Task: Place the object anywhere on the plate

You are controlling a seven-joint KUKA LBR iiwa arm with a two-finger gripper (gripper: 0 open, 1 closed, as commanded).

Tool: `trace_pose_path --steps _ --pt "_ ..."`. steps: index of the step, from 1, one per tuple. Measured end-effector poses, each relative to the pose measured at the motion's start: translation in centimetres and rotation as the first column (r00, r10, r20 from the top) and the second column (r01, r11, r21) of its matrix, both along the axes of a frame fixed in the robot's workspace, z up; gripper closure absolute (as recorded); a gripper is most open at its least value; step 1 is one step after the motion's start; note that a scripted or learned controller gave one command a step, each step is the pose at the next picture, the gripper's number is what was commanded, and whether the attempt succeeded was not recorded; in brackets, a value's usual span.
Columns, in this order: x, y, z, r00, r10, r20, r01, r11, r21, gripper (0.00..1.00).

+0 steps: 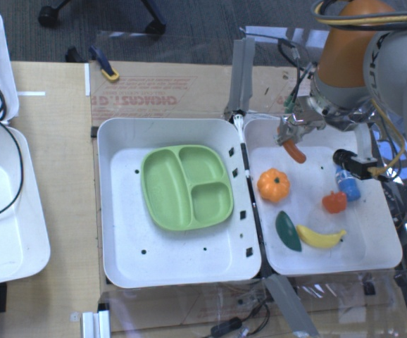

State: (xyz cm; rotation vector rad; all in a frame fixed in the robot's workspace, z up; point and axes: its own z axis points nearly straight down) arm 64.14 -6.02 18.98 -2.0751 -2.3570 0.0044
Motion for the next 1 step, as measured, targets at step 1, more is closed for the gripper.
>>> trace_pose_path --steps 1 --pt "0.67 7.49 0.02 0.997 0.081 0.001 -0.081 0.997 0.000 1.00"
